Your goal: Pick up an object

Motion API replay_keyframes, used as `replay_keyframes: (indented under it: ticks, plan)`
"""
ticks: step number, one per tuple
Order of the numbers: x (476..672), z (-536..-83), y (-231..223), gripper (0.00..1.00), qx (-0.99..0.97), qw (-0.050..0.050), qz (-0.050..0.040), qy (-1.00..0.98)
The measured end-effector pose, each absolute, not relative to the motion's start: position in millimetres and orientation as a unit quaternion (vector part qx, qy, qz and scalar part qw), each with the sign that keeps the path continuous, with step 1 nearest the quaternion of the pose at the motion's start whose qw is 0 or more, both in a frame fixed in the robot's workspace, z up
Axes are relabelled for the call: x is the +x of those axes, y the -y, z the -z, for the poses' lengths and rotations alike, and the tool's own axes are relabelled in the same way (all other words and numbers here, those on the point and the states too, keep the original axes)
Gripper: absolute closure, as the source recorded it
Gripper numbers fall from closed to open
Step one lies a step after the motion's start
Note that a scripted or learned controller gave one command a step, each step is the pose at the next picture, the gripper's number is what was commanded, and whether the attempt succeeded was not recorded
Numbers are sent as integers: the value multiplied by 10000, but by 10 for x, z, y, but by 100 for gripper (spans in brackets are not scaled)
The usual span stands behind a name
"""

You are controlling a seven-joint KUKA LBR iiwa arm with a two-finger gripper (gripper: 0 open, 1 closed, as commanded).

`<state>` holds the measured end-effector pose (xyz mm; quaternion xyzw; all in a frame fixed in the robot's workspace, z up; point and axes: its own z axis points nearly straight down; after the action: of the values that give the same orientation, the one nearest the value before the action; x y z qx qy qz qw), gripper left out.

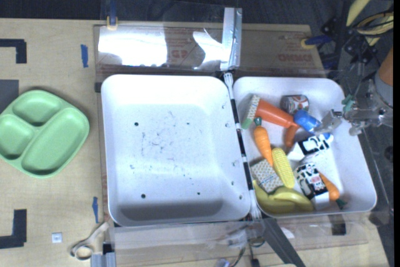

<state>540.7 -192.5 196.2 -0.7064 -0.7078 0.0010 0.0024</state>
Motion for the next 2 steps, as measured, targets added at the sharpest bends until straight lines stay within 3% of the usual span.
replay_keyframes:
  ticks: [1, 2]
  plan:
    - [5926, -854, 1672, 0, -6780, -11, 5, 7350]
    - [5930, -965, 1686, 100, -6784, -22, 8, 7347]
